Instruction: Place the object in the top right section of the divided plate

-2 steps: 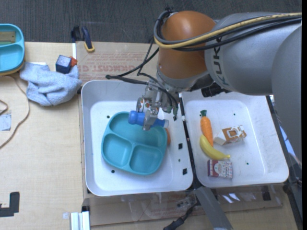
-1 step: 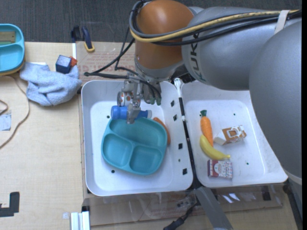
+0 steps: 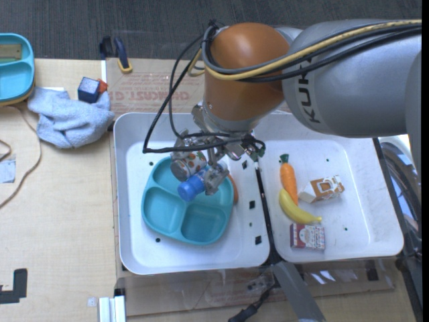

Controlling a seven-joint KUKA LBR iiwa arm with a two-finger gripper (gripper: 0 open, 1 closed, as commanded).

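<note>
The pincer point(image 3: 201, 173) hangs over the divided plate's point(image 3: 161, 213) top right section, seemingly clamped on a blue object point(image 3: 190, 188); placing is in hand; next, a release over that section.

A pale wooden bench point(image 3: 53, 206) stands against dark grey carpet point(image 3: 80, 5).

Camera: fixed above your worktop point(image 3: 60, 200) — looking down at a slant.
Arm point(image 3: 348, 66): enters from your view's right — close, large.
</note>
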